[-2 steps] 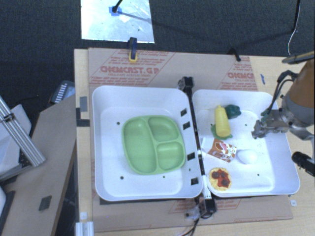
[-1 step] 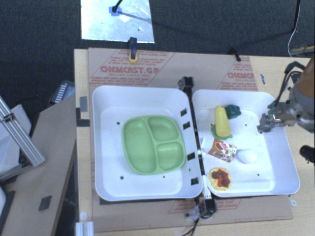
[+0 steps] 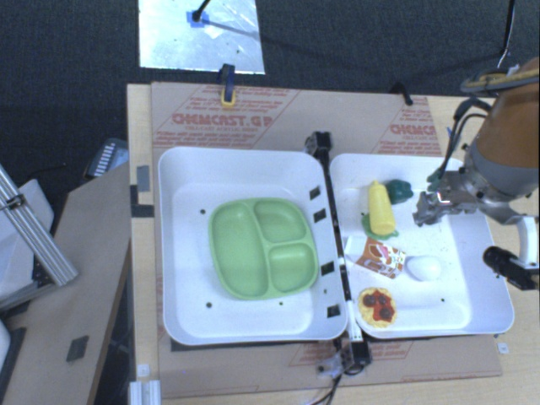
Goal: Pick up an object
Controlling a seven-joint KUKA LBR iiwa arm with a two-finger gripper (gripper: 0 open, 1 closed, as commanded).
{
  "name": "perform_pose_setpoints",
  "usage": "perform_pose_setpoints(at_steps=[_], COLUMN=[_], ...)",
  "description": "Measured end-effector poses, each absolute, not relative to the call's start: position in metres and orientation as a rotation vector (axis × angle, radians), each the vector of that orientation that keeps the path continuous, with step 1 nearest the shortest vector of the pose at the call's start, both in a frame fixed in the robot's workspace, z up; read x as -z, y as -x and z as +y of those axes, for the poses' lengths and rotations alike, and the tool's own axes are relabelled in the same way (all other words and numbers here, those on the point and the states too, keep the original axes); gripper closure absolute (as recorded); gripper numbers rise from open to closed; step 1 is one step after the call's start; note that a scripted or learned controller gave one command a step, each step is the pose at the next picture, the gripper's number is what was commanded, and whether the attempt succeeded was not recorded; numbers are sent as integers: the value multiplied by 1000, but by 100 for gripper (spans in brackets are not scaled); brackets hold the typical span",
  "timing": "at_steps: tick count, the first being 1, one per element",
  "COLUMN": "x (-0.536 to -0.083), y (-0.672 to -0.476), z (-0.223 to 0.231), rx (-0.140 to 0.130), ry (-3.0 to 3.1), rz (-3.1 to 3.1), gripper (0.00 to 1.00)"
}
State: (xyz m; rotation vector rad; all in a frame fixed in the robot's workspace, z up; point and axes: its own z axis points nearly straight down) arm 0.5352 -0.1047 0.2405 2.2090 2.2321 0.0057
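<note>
Cardboard point(image 3: 253, 112) underlies both white bins point(image 3: 186, 175); dark carpet point(image 3: 67, 40) surrounds; end effector point(image 3: 429, 207) spread unclear.

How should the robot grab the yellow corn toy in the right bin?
Best guess: grip the yellow corn across its narrow middle, coming straight down from above. It lies flat and long, running up-down in the view, so its long sides are easiest to squeeze. The green toy crowds its top end, so stay lower.
</note>
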Motion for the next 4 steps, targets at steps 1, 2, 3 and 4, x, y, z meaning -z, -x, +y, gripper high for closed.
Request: perform_pose_setpoints(at_steps=[1,2,3,4], x=[-231,-238,-238,-242], y=[-530,-536,-533,-537], z=[-50,0,46,98], rx=[-5,-4,-4,-5], ry=[-2210,-2210,-2210,-2210], rz=[2233,2233,2233,2233], gripper=[100,100,100,100])
